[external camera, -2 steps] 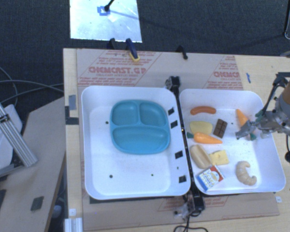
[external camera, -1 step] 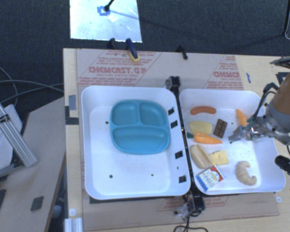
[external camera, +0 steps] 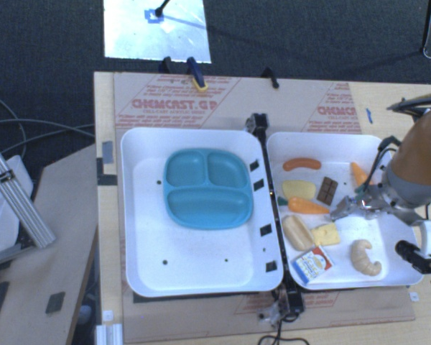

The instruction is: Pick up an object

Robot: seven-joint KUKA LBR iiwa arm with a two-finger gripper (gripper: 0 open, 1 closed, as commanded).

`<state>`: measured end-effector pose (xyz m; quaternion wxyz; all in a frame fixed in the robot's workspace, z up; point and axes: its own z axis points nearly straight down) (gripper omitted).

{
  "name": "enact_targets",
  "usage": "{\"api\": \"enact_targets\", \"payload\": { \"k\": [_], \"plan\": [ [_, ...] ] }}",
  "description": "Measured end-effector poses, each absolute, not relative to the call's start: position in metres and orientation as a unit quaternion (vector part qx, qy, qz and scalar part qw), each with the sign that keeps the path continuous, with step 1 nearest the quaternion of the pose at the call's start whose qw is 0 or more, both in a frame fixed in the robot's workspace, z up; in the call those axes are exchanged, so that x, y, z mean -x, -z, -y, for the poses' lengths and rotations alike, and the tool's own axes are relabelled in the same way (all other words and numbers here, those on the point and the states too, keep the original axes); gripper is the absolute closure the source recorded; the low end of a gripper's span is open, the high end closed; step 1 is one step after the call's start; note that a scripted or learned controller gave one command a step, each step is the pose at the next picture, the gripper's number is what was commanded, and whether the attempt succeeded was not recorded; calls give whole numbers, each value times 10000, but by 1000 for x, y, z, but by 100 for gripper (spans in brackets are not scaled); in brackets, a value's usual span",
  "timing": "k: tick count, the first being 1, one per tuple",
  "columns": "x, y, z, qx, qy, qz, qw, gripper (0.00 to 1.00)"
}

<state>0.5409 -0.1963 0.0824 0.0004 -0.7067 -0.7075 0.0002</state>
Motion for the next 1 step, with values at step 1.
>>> {"api": "enact_targets", "payload": {
  "k": [1],
  "plan": [
    [-542, -95, 197, 7067, 7, 7076, -11, 100]
  ]
}}
